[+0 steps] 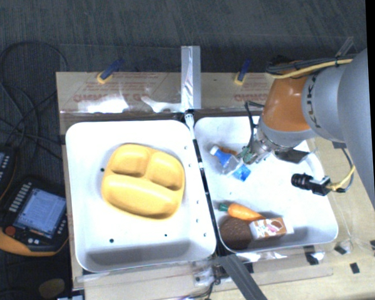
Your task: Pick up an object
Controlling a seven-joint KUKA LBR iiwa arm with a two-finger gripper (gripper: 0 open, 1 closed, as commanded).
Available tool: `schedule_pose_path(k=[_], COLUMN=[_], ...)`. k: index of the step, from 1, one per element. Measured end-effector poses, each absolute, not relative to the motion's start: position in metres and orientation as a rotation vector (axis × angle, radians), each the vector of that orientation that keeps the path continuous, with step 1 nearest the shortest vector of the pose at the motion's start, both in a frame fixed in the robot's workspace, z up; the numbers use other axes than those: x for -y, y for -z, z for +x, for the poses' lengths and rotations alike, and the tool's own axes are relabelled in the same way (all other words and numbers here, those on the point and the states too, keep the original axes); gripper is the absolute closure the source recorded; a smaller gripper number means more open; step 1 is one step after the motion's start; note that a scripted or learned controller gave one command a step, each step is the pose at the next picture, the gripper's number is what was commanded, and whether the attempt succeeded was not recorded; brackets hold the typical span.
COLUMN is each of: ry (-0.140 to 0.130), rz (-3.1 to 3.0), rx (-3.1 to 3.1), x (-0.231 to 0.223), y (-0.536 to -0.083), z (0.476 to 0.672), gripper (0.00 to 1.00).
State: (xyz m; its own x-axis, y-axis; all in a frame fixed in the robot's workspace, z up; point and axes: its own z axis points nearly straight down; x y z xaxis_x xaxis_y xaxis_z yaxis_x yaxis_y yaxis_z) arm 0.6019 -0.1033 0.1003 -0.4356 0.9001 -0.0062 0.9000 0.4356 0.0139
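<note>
Your gripper (249, 154) sits low in the right bin (326, 223), at its upper middle, right against a small blue-and-clear item (229, 161) that looks like a packet or small bottle. How wide the tool stands I cannot tell from this angle, since the wrist hides it, so don't count anything as held.

If you are going for that blue-and-clear item, make sure it lies squarely in the tool's line before you close and lift; it looks light and slippery (a crinkly wrapper, I judge), so it may skid aside. Lift straight up and slowly, and check that it comes with you.

Other candidates lie at the near end of the same bin: a carrot (244, 211), a brown round thing (235, 231) just below it, and a small juice carton (268, 227) touching that brown piece. They crowd together, so a descent there risks nudging neighbours. The large yellow bread-shaped object (143, 180) in the left bin (92, 245) looks too broad to grip.
</note>
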Motion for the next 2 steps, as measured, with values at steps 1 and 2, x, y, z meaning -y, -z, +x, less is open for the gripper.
schedule_pose_path(k=[1,2], ry=[0.003,0.003], rz=[1.849,1.882], rx=[-2.539,-2.516], x=[0.022,0.017], y=[-0.184,-0.221], z=[0.653,0.648], gripper=[1.0,1.0])
